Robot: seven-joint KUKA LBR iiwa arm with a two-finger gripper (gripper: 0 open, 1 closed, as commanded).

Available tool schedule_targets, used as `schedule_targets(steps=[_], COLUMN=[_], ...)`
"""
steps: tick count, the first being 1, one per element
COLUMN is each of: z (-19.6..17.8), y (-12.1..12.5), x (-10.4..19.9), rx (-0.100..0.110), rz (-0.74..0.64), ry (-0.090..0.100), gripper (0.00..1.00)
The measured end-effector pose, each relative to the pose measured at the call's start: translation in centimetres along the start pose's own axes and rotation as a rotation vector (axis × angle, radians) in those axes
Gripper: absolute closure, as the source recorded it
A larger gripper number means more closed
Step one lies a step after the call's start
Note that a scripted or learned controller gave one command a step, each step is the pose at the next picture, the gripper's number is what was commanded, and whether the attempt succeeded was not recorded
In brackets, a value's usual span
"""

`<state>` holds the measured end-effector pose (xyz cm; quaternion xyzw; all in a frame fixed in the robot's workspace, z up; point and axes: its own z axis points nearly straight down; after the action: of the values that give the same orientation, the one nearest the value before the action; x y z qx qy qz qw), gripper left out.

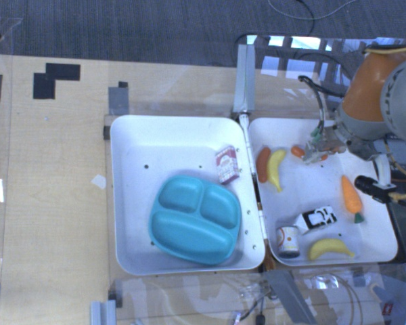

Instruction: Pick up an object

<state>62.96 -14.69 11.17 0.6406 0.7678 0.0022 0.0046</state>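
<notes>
Over the right white bin (386, 252), the tool (318, 151) hangs just above a small orange-red piece (297, 152); whether it grips it, I cannot tell. A yellow plastic banana (277, 168) lies just left.

Glossy plastic tray (196, 221), white bins (132, 181)

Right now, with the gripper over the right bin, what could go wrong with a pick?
1. The gripper is beside a small orange piece, an easy thing to miss.
2. The hot dog and a banana lie close together near the bin wall, so a grasp might catch both or hit the wall.
</notes>
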Motion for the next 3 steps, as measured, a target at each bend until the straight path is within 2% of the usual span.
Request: schedule_targets(steps=[1, 2, 3], z=[-2.2, -0.4, -1.5], y=[3.5, 4.7, 4.9], x=[0.9, 2.7, 2.8], rx=[0.003, 0.005, -0.001], rz=[0.007, -0.004, -0.011], ry=[0.002, 0.003, 0.0], gripper=[1.0, 1.0, 1.0])
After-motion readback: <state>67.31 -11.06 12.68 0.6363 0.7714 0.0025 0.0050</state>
